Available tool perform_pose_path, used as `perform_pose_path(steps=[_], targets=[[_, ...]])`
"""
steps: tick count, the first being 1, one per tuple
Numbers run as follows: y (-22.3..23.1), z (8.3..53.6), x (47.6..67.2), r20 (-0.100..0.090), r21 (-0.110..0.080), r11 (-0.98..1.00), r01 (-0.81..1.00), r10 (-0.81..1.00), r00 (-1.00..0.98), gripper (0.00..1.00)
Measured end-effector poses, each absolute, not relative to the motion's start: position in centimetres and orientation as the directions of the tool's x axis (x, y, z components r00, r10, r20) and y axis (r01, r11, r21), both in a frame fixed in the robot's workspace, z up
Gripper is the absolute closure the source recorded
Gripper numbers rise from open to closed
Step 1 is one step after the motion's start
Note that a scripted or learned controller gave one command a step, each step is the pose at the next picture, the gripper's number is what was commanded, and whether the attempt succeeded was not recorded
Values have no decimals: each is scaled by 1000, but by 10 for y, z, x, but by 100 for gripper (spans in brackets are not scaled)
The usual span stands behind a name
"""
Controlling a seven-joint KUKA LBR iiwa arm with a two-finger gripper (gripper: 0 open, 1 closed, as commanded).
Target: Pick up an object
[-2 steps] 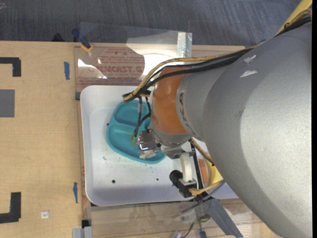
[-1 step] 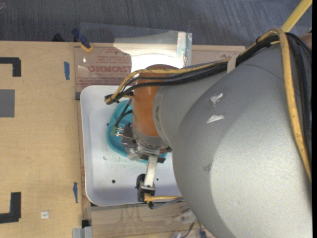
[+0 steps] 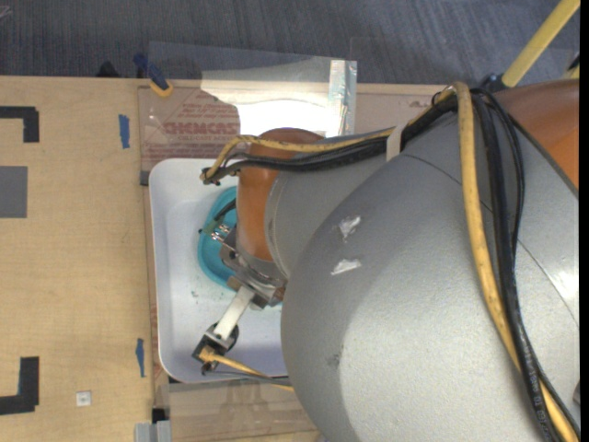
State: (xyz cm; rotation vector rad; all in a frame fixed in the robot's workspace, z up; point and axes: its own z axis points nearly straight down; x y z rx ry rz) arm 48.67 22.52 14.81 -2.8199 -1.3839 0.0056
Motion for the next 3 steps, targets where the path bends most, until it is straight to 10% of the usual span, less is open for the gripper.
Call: perform_pose_path(steps=[2,3], targets=[[225,186,479,-1,0,-980,198,198,980,100],[225,302,480,6,-3,-979,203,203,979,100]])
